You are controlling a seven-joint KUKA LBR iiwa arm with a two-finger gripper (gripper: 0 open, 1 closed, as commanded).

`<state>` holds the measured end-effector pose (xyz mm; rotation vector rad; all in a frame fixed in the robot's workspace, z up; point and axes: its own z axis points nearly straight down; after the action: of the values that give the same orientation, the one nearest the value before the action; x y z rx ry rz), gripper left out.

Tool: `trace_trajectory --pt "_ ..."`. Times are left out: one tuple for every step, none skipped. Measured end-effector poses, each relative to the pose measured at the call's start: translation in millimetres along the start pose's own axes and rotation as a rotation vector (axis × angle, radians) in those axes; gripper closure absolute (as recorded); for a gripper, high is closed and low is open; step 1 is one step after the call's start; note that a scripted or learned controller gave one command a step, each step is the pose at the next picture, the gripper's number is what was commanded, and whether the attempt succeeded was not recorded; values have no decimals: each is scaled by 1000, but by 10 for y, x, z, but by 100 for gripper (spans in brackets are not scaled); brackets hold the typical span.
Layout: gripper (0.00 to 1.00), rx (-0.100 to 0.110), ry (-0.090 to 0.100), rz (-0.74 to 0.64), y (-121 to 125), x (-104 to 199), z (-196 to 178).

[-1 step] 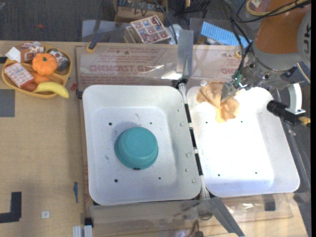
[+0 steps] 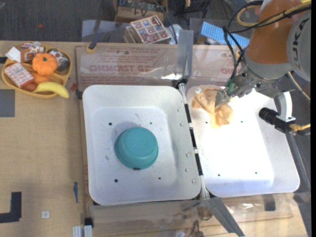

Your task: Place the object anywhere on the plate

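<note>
Camera view is showing you the gripper (image 2: 220, 98) reaching the tan object (image 2: 213, 106), upper right; grasp unclear. Next, carrying toward teal plate (image 2: 137, 147).

Reaches in from the upper right: grey arm (image 2: 289, 33) with its orange band uppermost, bent downward and leftward at the wrist. Tapers to the tool (image 2: 220, 98), which points down and to the left, low over the far left part of the right-hand bin. Partly washed out by glare there.
</note>
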<state>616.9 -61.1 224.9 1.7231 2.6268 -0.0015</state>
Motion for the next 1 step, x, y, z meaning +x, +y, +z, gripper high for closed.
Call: trace_trajectory --pt "100 -2 -1 -398 -87 523 -96"
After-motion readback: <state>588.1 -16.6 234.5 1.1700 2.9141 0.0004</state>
